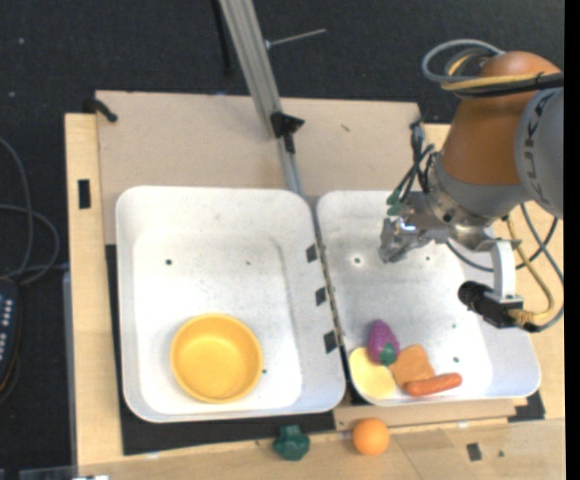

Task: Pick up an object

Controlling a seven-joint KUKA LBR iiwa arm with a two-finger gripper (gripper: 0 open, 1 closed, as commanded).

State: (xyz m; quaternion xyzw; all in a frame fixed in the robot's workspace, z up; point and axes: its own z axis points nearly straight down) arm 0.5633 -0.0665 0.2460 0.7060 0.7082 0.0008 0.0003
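End effector (400, 238) poised over the right bin (370, 218); whether it is clenched, I cannot tell.
Smooth toy foods cluster at that bin's near edge, well apart from it: purple eggplant (381, 340), orange carrot (434, 385), pale yellow round piece (369, 376); glossy yellow bowl (216, 357) in left bin (170, 218).
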